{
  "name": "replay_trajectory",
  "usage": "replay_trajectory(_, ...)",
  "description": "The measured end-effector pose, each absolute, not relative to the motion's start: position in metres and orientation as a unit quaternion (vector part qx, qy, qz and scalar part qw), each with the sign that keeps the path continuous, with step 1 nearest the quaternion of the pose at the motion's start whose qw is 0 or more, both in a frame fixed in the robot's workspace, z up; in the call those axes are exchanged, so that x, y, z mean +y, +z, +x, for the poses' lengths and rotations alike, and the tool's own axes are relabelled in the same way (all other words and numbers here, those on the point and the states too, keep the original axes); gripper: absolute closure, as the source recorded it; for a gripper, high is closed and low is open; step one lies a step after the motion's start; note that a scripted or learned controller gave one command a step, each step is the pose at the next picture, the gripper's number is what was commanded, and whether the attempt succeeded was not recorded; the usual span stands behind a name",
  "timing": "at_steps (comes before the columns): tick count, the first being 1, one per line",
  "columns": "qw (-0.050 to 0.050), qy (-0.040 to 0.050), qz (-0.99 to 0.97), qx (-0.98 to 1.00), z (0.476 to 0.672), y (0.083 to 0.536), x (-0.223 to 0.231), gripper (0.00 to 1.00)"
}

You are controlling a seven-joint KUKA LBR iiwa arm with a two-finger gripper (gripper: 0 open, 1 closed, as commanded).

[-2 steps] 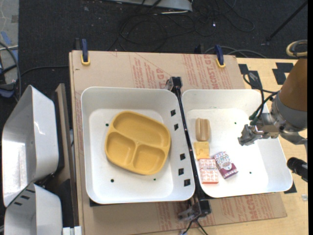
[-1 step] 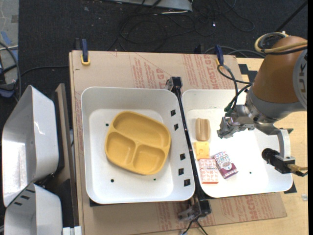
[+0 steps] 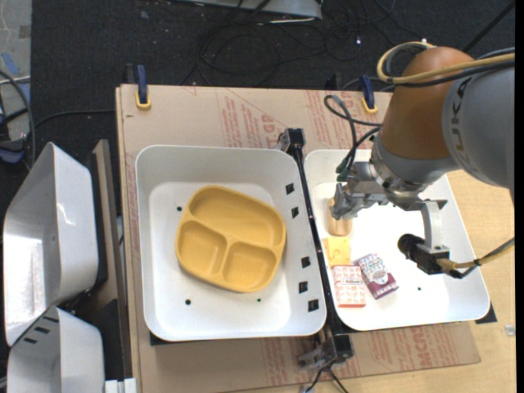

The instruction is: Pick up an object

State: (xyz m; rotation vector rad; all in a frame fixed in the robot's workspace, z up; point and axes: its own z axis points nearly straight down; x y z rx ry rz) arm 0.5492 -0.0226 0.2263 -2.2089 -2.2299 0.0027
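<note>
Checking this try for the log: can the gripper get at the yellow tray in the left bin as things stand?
Probably yes. The yellow tray lies alone and uncovered in the left bin. The gripper sits over the right bin, so it must cross the divider first.

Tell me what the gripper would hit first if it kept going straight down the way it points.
Probably the small yellow-tan item in the right bin, directly beneath the gripper. Depth is unclear from this slanted view, so it may meet the bin floor beside it instead.

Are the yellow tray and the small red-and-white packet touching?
Apart. The camera view shows the yellow tray in the left bin, the red-and-white packet in the right bin.
</note>
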Motion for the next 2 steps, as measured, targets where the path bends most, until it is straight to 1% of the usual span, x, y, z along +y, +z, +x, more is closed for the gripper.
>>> replay_trajectory(1, 0.001, 0.0012, -0.704, -0.71, 0.568, 0.218, 0.019, 1.0)
replay_trajectory(2, 0.001, 0.0002, -0.704, -0.71, 0.588, 0.228, 0.075, 1.0)
